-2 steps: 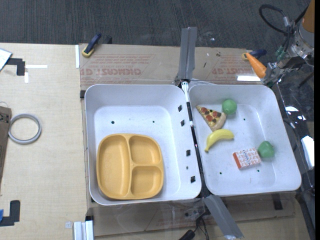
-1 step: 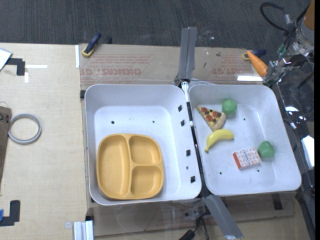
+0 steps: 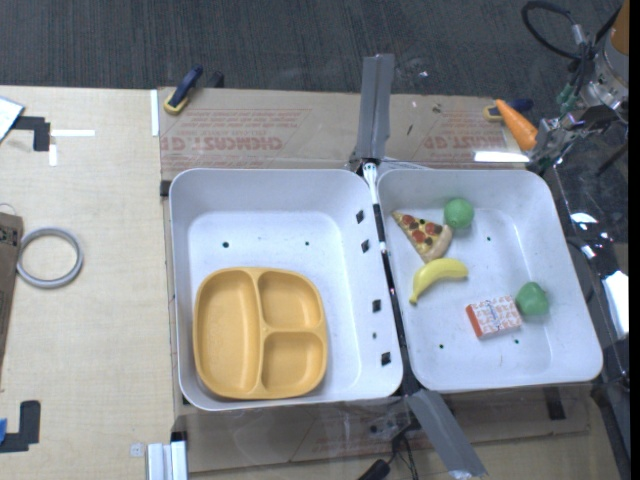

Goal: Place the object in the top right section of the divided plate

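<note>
The cardboard sheet [image 3: 262, 128] behind the bins bears upside-down red printing, too blurred to read.

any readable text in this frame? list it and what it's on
Red repeated lettering on the cardboard sheet behind the bins: appears upside down, too blurred to read with certainty.
Small red-and-white box in the right bin: printed pattern, too small to read.
Nothing else legible.

The bench [image 3: 90, 368] bears two white bins [image 3: 270, 208] [image 3: 500, 358] on cardboard [image 3: 270, 128], a tape roll [image 3: 47, 257], and clamps [image 3: 184, 88] [image 3: 514, 120].
</note>
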